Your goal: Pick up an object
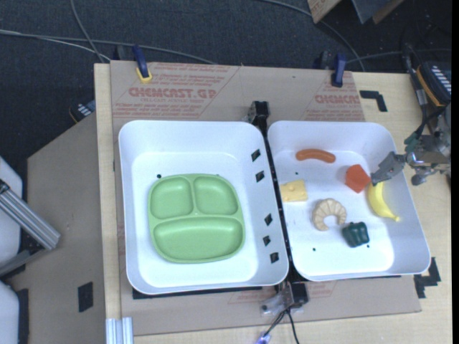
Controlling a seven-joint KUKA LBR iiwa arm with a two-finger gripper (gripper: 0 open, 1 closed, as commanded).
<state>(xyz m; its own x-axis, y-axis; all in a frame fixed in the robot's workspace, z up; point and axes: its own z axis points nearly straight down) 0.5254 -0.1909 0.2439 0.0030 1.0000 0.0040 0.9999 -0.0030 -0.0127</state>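
The banana [381, 201] lies in the right bin [344, 267], close to that bin's right wall, and it looks like the likeliest thing to pick up since it is the object nearest the pincer [383, 170]. Its long axis runs on a slant from upper left to lower right, curving gently, with its upper end just under the pincer's dark tips and its lower end pointing off toward the bin's near right corner. So the banana lies directly below and slightly beside the pincer, almost touching it in this view; whether there is height between them cannot be judged from above.

Just left of the pincer sits a red block [356, 178], near the banana's upper end, close enough that a descent could brush it. Farther left lie a croissant [329, 213], a yellow cheese wedge [292, 190], a sausage [315, 155] and a dark green pepper [355, 233].

The pincer is small and dark against the bin wall; I cannot tell whether it stands open or closed, and nothing is visibly held. The arm behind it is cut off at the right edge.
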